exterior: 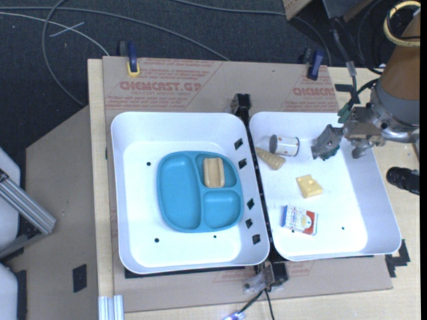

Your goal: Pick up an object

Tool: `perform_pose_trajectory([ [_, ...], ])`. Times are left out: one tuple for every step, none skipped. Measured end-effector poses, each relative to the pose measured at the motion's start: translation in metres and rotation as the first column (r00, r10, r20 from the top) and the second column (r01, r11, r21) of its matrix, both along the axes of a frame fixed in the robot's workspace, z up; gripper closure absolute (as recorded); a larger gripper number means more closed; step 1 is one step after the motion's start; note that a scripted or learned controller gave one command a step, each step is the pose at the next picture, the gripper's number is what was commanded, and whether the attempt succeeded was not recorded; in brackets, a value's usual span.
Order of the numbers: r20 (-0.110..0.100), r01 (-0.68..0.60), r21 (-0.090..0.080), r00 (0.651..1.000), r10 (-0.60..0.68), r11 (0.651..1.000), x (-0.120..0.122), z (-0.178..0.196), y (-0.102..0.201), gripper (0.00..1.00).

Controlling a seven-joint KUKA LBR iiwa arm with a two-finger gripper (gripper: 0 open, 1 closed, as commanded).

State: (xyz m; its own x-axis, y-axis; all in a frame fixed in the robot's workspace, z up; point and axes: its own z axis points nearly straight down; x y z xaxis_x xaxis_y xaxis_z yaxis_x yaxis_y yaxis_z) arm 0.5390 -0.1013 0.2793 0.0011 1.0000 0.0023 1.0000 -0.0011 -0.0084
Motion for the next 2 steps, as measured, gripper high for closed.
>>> perform_pose_trajectory([
  [0.007,-0.002,-0.001,1.000,0.002,1.000,0.001,0.003,0.000,0.00],
  [0.001,0.000,0.000,1.000,0.000,1.000,0.001,-0.057,-0.006,0.00],
])
